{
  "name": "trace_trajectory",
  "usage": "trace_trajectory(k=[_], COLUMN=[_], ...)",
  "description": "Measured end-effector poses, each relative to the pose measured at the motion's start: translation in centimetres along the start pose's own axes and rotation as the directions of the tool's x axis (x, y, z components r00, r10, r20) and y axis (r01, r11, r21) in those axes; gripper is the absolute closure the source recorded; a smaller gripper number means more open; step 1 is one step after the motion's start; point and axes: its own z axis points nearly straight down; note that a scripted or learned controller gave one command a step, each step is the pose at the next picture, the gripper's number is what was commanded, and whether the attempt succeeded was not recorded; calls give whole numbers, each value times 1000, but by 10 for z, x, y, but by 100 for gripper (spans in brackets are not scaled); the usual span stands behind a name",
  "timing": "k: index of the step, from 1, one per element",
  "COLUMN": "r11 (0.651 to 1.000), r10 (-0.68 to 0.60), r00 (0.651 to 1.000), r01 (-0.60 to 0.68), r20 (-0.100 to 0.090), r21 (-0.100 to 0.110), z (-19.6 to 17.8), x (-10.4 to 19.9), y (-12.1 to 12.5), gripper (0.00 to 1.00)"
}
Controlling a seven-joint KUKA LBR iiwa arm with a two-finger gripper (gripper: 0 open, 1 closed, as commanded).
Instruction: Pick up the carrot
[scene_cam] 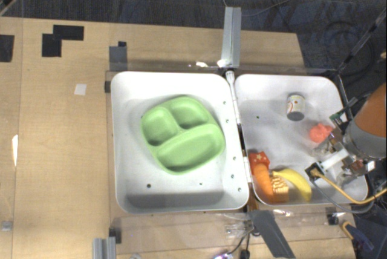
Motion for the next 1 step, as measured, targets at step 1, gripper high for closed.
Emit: trace_trajectory(k=[1], r11=[975], r10=[224], r00=[974], r01=[-224], r20=[9], r21=[-3], z=[-84], x=[-1], y=[-1], gripper=[0])
